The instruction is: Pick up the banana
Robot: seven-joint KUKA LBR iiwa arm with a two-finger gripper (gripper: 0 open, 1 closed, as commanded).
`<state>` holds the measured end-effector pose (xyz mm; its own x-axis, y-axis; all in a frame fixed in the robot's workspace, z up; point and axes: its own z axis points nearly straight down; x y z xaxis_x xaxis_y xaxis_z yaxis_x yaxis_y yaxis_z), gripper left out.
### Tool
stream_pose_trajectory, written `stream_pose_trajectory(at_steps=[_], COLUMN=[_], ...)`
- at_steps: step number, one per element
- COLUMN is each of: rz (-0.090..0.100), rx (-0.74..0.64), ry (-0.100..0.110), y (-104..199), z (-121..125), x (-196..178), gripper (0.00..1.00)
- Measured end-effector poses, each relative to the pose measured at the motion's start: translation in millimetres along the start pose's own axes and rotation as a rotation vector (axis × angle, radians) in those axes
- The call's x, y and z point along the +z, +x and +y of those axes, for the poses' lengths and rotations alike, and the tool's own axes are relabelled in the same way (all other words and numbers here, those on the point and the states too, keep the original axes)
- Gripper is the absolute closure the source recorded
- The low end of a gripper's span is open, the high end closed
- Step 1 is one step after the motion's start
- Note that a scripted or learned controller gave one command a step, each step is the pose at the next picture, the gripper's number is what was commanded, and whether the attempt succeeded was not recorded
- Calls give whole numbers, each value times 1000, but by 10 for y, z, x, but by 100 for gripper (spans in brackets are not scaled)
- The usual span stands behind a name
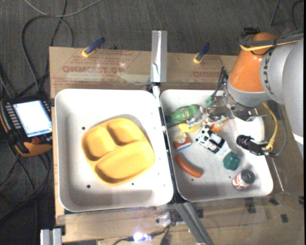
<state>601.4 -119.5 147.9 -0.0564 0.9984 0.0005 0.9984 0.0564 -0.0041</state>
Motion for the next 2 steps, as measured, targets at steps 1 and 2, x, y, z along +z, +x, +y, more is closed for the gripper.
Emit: stream_pose_trajectory(at_steps=[1, 2], rz=[-6, -10], rx=[21, 20], ry=[4, 2], y=[114, 103], z=[353, 358], x=[487, 375], gripper=[0, 100])
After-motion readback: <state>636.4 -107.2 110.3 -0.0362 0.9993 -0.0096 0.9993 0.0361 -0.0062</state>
